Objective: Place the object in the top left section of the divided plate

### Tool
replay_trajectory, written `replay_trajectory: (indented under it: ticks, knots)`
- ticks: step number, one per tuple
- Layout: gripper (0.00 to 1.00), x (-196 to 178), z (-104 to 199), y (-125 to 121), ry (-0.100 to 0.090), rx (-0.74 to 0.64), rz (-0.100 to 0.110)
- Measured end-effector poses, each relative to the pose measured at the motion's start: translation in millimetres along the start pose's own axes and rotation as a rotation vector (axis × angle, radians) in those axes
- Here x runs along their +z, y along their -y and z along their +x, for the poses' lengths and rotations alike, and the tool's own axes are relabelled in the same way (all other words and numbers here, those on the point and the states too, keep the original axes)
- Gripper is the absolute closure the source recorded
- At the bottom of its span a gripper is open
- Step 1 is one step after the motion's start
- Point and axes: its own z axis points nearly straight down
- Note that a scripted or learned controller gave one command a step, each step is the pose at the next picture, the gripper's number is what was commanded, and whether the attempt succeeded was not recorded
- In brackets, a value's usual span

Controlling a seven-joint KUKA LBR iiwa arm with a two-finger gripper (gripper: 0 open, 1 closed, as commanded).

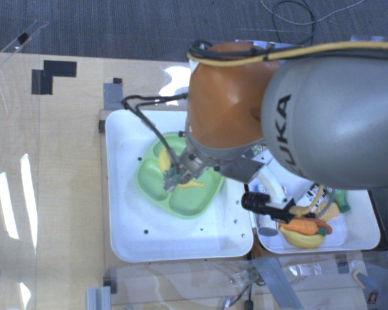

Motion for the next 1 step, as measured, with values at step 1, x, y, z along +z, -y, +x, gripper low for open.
replay_trajectory:
  ticks: [1]
  knots:
    - [1.0,31.1,-11.0,-1.9,-0.001,-0.21,0.002]
